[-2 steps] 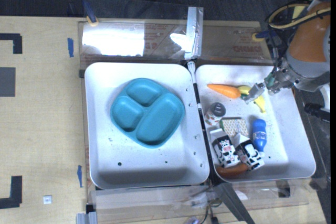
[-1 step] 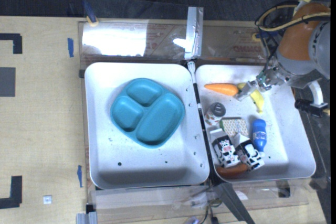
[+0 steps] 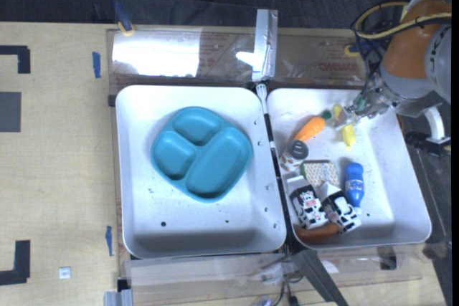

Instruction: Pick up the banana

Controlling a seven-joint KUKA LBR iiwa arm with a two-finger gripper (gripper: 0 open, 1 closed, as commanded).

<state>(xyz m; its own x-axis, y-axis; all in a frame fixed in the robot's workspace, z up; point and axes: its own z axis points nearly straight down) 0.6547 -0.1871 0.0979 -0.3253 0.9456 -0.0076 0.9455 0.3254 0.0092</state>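
Wooden table (image 3: 57, 175) with blue tape marks, dark floor behind, clear plastic sheeting at the back edge; two white bins sit side by side. Left bin (image 3: 136, 218) holds a blue sectioned plate (image 3: 202, 153). Right bin (image 3: 409, 215) is cluttered: orange carrot (image 3: 310, 130), small grey round piece (image 3: 298, 150), patterned tan block (image 3: 320, 172), blue bottle (image 3: 353, 183), two black-and-white cow-print items (image 3: 326, 208) near the front wall. Banana (image 3: 348, 133) is the small yellow piece in the upper-right part of the right bin, right of the carrot, above the blue bottle. End effector (image 3: 363, 106) sits just above and slightly right of the banana in view, very near it, maybe touching; a smaller yellow-green bit (image 3: 337, 112) lies just left of the tool tip. Whether the end effector is apart or together: cannot tell, too small and blurred; nothing visibly clamped. Banana long axis looks roughly top-to-bottom in view, slight tilt, low confidence. Arm (image 3: 416, 57) comes in from the right over the bin's far right corner, orange band up top, wrist angled down and left toward the banana. Judgement: coming move depends on a short drop down-left onto the banana, closing across its short side; carrot and the yellow-green bit are close enough to get nudged.
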